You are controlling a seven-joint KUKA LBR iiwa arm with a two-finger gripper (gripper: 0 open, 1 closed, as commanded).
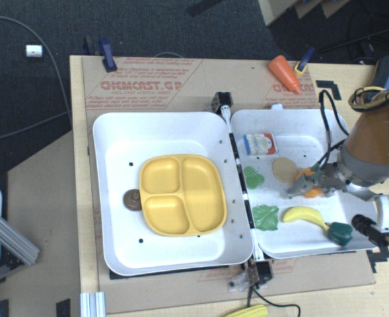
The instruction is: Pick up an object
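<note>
Down in the right bin [273,119], the gripper [304,189] sits low over a small orange object [311,175], its dark fingers crowding that piece; whether the jaws are apart or clamped on it cannot be told, since the metal blurs into the orange bit. Just left of the gripper lies a tan round disc [284,170]. Above that, near the bin's back wall, a small white packet with a red and blue label [258,144] lies flat. A green leafy piece [252,177] rests by the bin's left wall, and a larger green leaf piece [265,216] lies nearer the front. Beside it, a toy banana [304,215] stretches toward a dark green block [340,232] at the front right corner. The left bin [115,177] holds a yellow three-compartment plate [181,194]; a brown round item [132,199] peeks from under the plate's left edge, mostly hidden. The arm [372,144], with its orange band, enters from the right and is cut off at the frame edge. On the bench [148,84] behind the bins, an orange toy carrot [285,74] lies near a blue clamp [106,55].
</note>
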